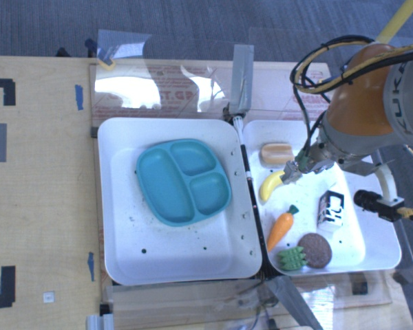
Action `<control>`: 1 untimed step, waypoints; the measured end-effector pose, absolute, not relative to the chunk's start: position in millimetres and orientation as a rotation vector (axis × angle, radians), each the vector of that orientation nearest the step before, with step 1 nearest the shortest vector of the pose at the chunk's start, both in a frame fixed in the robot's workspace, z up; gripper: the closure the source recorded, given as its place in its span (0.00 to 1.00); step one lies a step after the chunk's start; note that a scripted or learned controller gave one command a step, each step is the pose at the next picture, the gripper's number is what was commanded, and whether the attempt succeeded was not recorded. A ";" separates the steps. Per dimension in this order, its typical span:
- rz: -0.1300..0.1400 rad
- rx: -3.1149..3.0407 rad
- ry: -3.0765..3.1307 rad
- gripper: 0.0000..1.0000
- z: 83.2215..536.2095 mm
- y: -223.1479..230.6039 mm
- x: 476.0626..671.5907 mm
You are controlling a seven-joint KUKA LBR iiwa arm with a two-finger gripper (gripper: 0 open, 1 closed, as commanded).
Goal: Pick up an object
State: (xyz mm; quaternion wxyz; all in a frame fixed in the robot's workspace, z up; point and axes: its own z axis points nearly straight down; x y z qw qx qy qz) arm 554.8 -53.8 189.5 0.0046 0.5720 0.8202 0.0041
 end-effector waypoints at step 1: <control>0.006 1.770 2.588 1.00 225.9 -49.7 580.8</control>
